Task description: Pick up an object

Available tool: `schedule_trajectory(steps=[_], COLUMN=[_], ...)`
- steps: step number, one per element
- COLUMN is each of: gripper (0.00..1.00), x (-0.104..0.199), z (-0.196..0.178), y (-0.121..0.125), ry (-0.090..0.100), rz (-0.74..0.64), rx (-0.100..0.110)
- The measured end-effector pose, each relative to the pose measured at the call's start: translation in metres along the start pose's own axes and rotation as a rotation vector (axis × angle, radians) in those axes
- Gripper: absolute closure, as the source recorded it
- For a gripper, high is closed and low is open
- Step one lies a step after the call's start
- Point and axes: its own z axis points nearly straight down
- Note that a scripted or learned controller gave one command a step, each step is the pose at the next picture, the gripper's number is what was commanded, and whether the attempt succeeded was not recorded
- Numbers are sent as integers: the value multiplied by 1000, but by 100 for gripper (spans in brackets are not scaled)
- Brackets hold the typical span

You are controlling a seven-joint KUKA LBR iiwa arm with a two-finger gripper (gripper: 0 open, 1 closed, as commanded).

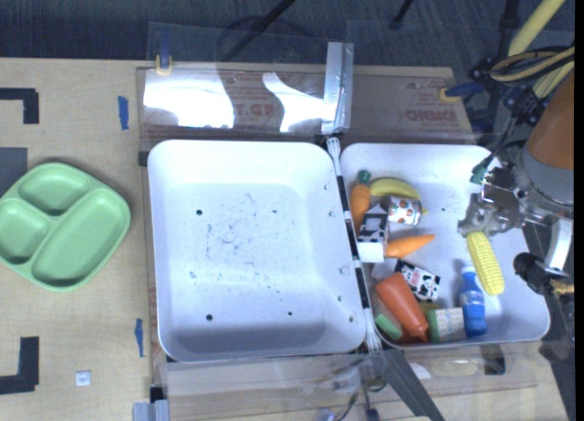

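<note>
The right white bin (438, 159) holds several toys. A yellow corn cob (486, 264) lies near its right side, with a blue bottle (472, 302) just below it. A banana (393, 188), a small white can (404, 213) and an orange carrot (410, 244) lie toward the bin's left wall. A black-and-white patterned box (419, 281) and a long red-orange vegetable (401, 306) sit lower down. My gripper (484, 216) hangs over the bin's right part, just above the corn cob's upper end. No object is seen held in it.
The left white bin (246, 227) stands beside the right one. A green divided plate (59, 225) rests on the bench at far left. A second carrot (360, 200) and a white block (370, 250) lie against the divider. Cables and stands crowd the upper right.
</note>
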Motion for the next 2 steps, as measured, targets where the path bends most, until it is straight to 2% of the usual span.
schedule_trajectory(steps=[1,2], gripper=[100,100], x=[-36,-36], z=[11,97], y=[-27,-29], ry=[2,2], rz=[-198,-145], rx=[2,-7])
